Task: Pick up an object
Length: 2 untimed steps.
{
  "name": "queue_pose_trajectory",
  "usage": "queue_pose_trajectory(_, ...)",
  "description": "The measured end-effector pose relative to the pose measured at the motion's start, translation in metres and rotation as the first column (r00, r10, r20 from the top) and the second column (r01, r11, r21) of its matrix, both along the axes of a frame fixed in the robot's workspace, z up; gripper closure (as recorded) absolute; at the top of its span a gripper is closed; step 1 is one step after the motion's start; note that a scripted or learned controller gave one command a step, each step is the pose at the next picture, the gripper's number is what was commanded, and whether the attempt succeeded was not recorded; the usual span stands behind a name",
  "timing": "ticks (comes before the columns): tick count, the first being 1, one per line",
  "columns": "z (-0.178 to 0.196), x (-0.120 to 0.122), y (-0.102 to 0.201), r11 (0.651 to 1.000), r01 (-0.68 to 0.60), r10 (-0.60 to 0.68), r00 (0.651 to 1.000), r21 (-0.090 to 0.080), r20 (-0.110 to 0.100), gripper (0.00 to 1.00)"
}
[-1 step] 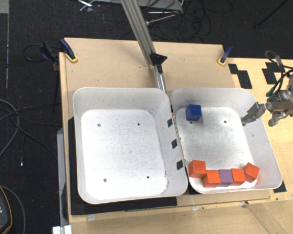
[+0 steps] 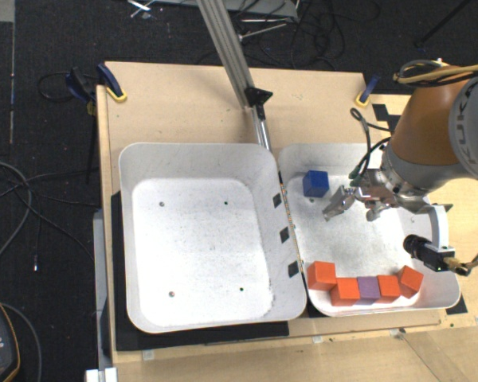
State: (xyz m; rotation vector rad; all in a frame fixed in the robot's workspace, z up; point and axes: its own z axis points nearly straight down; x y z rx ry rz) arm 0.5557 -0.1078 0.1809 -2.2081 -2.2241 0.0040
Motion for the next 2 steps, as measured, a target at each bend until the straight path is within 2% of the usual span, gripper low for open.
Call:
queue_pose_trajectory(1,-0.089,0.049,0.008,1.0,0.003,-0.003,1.0,-0.005,0.008,0.0)
queue_pose_trajectory(2,-0.085,0.111,0.0,1.0,0.003,-0.003,1.0,-0.005,0.013,0.0)
